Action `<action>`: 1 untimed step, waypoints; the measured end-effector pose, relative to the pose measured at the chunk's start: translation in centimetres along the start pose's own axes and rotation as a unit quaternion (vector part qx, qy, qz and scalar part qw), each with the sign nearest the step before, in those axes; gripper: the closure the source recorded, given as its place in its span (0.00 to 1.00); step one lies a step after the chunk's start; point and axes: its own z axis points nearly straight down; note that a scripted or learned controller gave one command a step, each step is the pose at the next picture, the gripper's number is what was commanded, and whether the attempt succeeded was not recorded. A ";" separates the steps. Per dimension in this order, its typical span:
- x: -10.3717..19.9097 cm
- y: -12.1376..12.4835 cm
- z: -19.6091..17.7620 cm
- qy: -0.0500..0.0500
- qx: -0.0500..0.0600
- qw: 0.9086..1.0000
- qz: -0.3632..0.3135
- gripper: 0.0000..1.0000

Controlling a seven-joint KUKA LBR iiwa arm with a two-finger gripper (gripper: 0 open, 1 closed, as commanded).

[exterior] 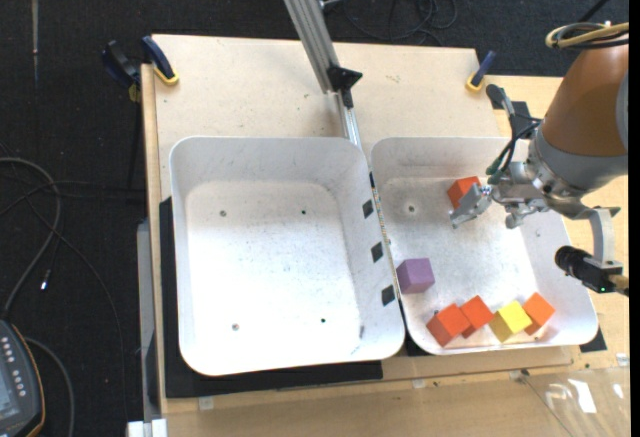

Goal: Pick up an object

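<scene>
- Four blocks sit in a row at the right bin's [575, 320] near edge: red [449, 322], orange [477, 311], yellow [512, 318], orange [539, 308]
- One purple cube [415, 274] lies apart, mid-bin
- One orange cube [462, 191] touches the gripper [490, 202]; finger state cannot be told

arm [590, 125]: orange band | grey wrist | yellow cable | possibly metal gripper [490, 205]

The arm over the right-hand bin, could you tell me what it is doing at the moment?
The grey and orange arm reaches in from the right, with its tool low over the right bin, right beside an orange block near the bin's far side. A purple block lies mid-bin, and a row of orange and yellow blocks sits along the near edge. The left bin sits alongside.
</scene>
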 end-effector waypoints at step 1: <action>-5.9 5.3 7.2 -0.001 0.001 1.000 0.002 0.00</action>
